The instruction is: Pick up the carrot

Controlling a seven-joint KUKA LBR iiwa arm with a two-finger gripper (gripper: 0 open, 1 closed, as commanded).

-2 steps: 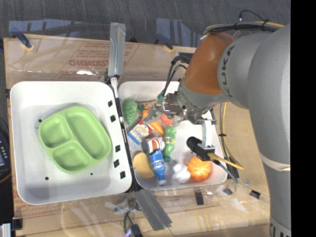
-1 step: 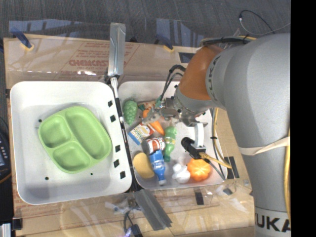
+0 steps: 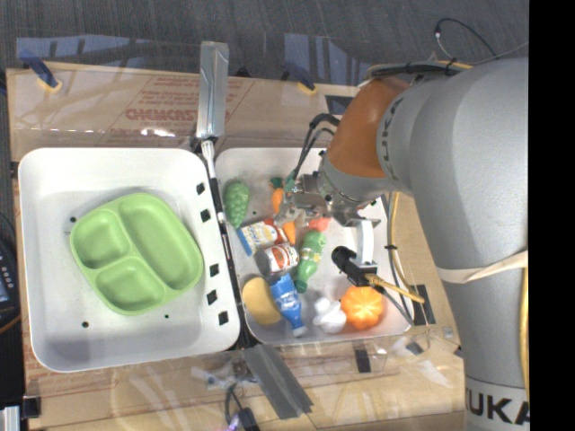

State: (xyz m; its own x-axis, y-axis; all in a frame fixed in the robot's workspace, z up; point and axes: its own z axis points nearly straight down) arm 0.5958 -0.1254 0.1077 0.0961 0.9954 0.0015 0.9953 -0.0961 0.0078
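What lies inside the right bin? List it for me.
The right bin holds a green bumpy vegetable, a carrot, a can, a green bottle, a blue bottle, a yellow fruit and an orange pumpkin. The arm covers the far right corner.

Grey arm (image 3: 467, 160) from the right, tool (image 3: 301, 200) low, wrist bent.

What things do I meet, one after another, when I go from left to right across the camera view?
Green divided plate in the left bin → green bumpy vegetable → yellow lemon-like piece → blue bottle → orange pumpkin-like piece → grey arm.
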